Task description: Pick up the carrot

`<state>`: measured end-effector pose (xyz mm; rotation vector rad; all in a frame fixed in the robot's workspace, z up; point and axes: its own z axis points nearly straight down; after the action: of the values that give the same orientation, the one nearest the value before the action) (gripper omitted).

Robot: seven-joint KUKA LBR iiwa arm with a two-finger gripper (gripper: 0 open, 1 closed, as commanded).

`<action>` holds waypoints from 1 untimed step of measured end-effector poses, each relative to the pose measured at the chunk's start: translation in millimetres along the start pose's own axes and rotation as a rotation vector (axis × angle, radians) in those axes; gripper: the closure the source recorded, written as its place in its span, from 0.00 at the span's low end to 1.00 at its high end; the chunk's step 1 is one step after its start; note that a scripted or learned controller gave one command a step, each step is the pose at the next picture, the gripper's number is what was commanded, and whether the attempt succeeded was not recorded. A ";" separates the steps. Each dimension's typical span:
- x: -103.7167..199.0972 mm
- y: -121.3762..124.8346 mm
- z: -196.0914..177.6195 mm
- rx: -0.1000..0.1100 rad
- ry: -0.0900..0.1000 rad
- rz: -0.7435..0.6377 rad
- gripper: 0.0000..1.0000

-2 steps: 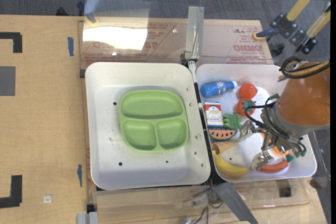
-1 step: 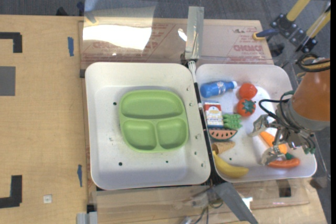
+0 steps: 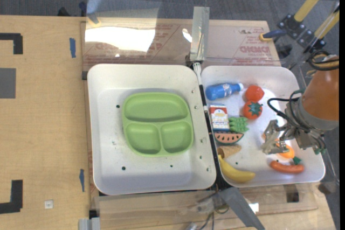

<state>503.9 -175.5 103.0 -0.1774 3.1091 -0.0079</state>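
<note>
Two white bins sit side by side on the bench, and we find the left bin (image 3: pixel 102 132) holding a green divided plate (image 3: pixel 158 122) near its middle. The right bin (image 3: pixel 302 86) carries the toy food. At its upper left lies a blue bottle (image 3: pixel 222 89), with a red tomato (image 3: pixel 254 93) just to its right and a strawberry (image 3: pixel 252 109) below that. Down the left side we see a small carton (image 3: pixel 219 117), a green leafy piece (image 3: pixel 237 125) touching it, a watermelon slice (image 3: pixel 228 137), and a yellow banana (image 3: pixel 235 170) near the bottom edge.

The carrot (image 3: pixel 287 167) lies flat at the lower right of the right bin, orange-red with a green tip (the tip points toward the right rim). Just above it sits a small orange piece (image 3: pixel 286 151), which we cannot name with confidence.

The gripper (image 3: pixel 274 137) hangs over the right bin at the right of the frame, above and a little left of the carrot, under the arm's orange band (image 3: pixel 325 97). Whether its fingers are apart or together we cannot tell; cables and metal parts blur the tips. Nothing of the carrot sits between them.
</note>
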 end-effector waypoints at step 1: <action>0.4 0.3 0.7 -0.001 0.002 0.000 0.00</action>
<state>503.5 -175.3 102.2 -0.1775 3.1107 -0.0070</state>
